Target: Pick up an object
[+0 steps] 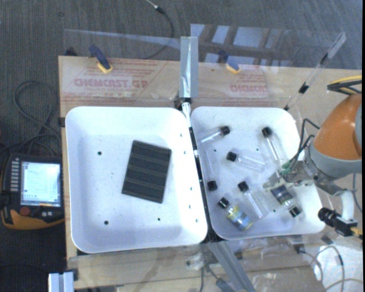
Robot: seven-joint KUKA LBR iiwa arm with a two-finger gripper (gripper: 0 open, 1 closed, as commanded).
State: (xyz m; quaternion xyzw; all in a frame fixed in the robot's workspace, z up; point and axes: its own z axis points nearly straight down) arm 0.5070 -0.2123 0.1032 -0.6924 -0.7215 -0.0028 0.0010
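Approach step: the hand hovers over vials near the right bin's right edge; its opening cannot be told. Next, descend squarely onto one vial.

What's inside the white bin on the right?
The right bin holds several clear vials with black caps, scattered. The gripper covers part of the bin's right side, hiding whatever lies beneath.

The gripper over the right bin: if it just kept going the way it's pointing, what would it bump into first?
Probably the clear vial with a black cap lying just below the gripper, then the right bin's floor. Depth is hard to judge from this slanted view.
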